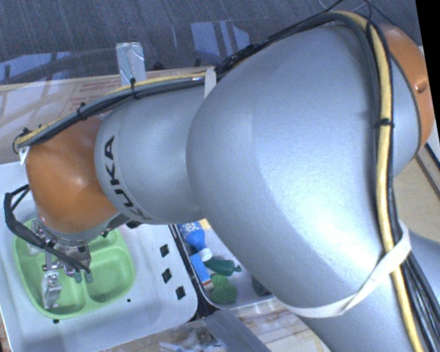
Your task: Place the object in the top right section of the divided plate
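Two shallow white plastic bins sit side by side on the bench, and we see the left bin (28,331) much better than the right bin (196,289), because the big grey arm (285,159) with its orange band (64,177) covers most of the right one. Inside the left bin lies a light green divided plastic plate (107,275), with a ridge that separates its sections. We see the metal two-finger claw (55,280) hanging below the orange band, directly above the left part of this plate. Its tip is low, close to the plate surface or touching it; we cannot tell which. We also cannot tell the state of the claw, as the metal parts blend together against the green. We cannot recognise any object held by it, and we cannot find with certainty the object of the task.

In the visible strip of the right bin we notice a blue item (193,239) and, below it, a dark green item (216,266), near the wall between the bins. Both are partly hidden under the arm.
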